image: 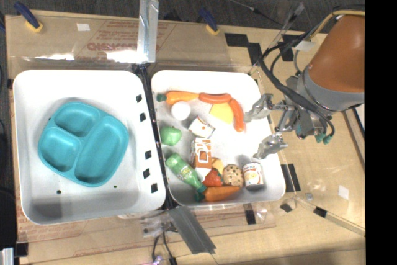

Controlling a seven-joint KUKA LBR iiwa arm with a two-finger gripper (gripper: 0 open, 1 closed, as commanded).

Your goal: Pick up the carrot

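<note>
From above, the robot's hand (265, 128) hangs over the right bin (263, 89), its fingers apart and holding nothing. The carrot (181, 97) lies at the bin's far left corner, well apart from the hand. A clean pick likely calls for crossing the bin and closing across the carrot's width. A sausage (224, 103) sits just beside it, with a white ball (180, 111) and cheese wedge (218, 112) near. A teal plate (84, 143) rests in the left bin (25, 133).

The arm (338, 65) is grey with a broad orange band; black cables loop beside it, and its metal jaws show teal fittings.
</note>
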